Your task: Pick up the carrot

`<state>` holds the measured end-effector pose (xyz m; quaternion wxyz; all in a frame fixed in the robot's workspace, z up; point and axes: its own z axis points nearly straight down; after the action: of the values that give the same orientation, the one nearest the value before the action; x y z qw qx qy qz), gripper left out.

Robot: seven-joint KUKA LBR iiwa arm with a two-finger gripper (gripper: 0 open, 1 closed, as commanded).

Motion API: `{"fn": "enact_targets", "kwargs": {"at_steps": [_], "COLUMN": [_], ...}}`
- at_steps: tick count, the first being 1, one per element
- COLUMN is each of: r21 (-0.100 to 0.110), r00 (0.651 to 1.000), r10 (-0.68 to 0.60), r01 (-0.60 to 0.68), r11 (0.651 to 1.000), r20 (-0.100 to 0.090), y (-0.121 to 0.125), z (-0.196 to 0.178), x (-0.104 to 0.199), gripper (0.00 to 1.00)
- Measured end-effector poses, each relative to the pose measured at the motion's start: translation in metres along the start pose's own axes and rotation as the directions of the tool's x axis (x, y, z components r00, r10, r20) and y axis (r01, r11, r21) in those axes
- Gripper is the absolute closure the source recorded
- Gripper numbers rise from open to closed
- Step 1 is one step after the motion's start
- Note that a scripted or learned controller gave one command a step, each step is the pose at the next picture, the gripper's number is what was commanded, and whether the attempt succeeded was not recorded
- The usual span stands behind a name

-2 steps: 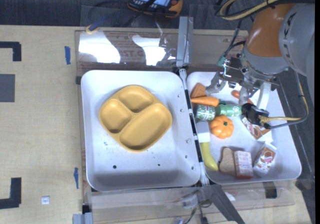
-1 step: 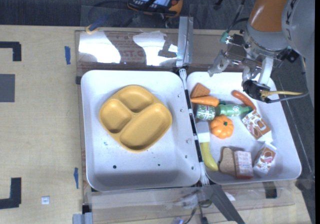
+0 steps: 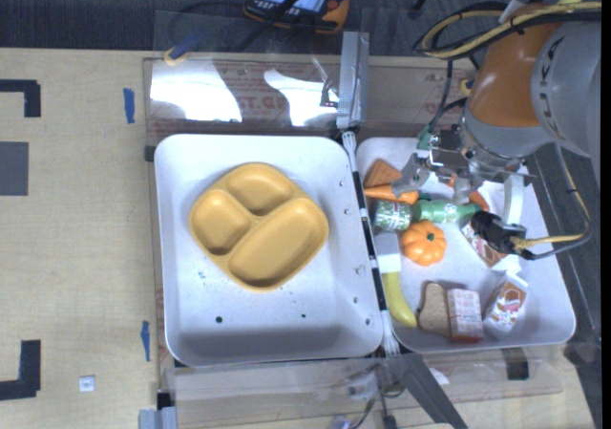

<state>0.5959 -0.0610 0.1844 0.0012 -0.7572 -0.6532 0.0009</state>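
Approaching the Carrot in the Right Bin

Hovering over the upper part of the right bin [image 3: 558, 317], the gripper [image 3: 441, 169] sits at the end of the grey arm [image 3: 535, 74], just above the cluttered toy food. The step in hand is judged to be the approach or descent onto the target; no lift has begun. Whether the jaws are spread or pressed together cannot be told from this view, since the wrist hardware hides them.

The carrot [image 3: 391, 194] lies on the bin floor near the divider, long axis roughly horizontal, just left of and below the gripper. It touches or nearly touches the green bottle [image 3: 420, 214] lying alongside it. An orange wedge [image 3: 380, 173] sits just above it, and a small pumpkin [image 3: 423, 243] lies below the bottle.

The next move calls for a short shift toward the divider, then a straight descent with the jaws straddling the carrot across its narrow width. Neighbouring items crowd the target, so a misaligned closure could catch the bottle instead.

The left bin [image 3: 191, 322] holds a yellow divided plate [image 3: 258, 225].
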Motion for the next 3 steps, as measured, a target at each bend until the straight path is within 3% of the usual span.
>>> {"fn": "enact_targets", "kwargs": {"at_steps": [1, 2, 3], "r21": [-0.022, -0.004, -0.034], "r00": [0.993, 0.995, 0.999], "r10": [0.116, 0.098, 0.039], "r01": [-0.116, -0.098, -0.039], "r11": [0.993, 0.995, 0.999], "r20": [-0.005, 0.0, -0.004], "y": [0.039, 0.08, 0.049], "z": [0.071, 0.054, 0.084], "x": [-0.024, -0.052, -0.035], "gripper": [0.0, 0.0, 0.0]}}
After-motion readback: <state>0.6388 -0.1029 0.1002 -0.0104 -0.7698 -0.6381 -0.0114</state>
